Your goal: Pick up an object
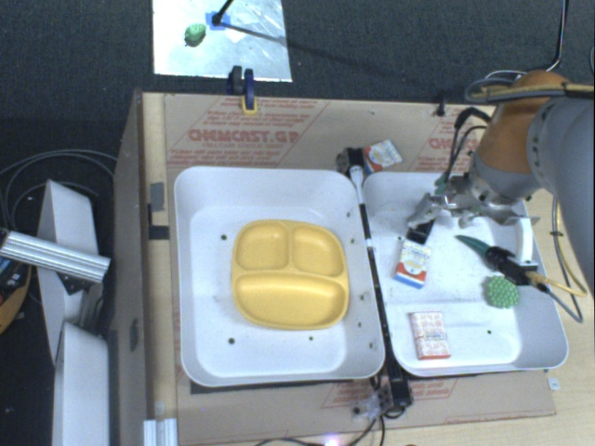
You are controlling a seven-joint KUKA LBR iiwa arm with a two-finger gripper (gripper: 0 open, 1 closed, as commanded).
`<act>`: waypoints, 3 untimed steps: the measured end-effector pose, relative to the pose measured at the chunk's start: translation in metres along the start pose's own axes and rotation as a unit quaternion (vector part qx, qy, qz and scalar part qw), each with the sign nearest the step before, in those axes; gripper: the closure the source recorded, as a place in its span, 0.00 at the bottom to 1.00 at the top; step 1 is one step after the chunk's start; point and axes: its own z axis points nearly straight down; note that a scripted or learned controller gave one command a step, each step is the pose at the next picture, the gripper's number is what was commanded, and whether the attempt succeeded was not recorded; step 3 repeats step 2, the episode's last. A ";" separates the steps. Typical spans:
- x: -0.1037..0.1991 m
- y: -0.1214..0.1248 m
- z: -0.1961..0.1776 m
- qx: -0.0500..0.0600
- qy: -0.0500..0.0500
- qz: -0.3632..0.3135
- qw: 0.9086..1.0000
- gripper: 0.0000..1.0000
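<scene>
Right bin (544, 342): several small things that could be picked. A small carton (413, 263), white and blue with an orange-red lower part, lies flat near the bin's left wall. A second flat packet (429, 334), white with red-pink print, lies closer to the front edge. A knobbly green ball (502, 292) sits toward the right side, just beside a dark-handled tool (507, 262) with a green blade-like end pointing left.

Pincer (423, 228) hangs over the back left part of the right bin, dark tip just above the blue-and-white carton's upper end; contact not clear from here. How far the pincer stands open I cannot tell, and nothing shows gripped in it. Grey arm (558, 147) with orange band comes in from the right.

Left bin (200, 249): a yellow divided plate (288, 273), three compartments, roughly centred. A small box (381, 154) lies on the cardboard-covered tabletop (279, 128) behind the bins. Cables trail near the arm.
</scene>
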 end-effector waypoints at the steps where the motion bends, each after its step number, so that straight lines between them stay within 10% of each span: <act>1: 0.002 0.003 0.020 0.006 0.001 -0.001 1.000 0.00; 2: 0.002 0.003 0.010 0.005 0.000 -0.002 1.000 1.00; 3: 0.002 0.003 0.010 0.005 0.000 -0.002 1.000 1.00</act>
